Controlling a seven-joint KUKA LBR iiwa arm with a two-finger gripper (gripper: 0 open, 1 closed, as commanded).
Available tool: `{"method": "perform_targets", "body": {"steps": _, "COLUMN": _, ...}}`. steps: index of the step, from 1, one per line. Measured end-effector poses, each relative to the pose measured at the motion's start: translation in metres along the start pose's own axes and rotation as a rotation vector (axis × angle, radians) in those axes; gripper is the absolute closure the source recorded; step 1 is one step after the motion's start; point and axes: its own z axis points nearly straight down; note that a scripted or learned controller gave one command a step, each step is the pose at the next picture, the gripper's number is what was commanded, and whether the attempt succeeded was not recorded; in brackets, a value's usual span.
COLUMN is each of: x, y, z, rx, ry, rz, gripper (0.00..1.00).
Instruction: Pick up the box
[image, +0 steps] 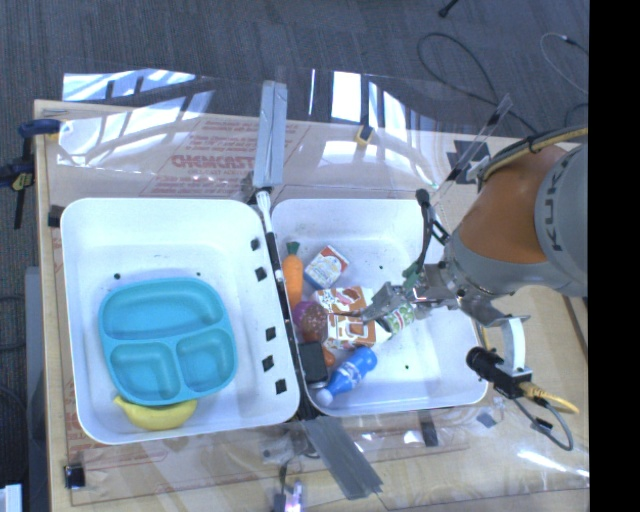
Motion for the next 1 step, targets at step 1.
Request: {"method": "perform_targets", "body": {"steps": 1, "x": 0.0040, "y": 0.0965, "z": 0.0860, "rx": -0.001, "ry": 0.000, "rz": 0.061, "gripper": 0.00}}
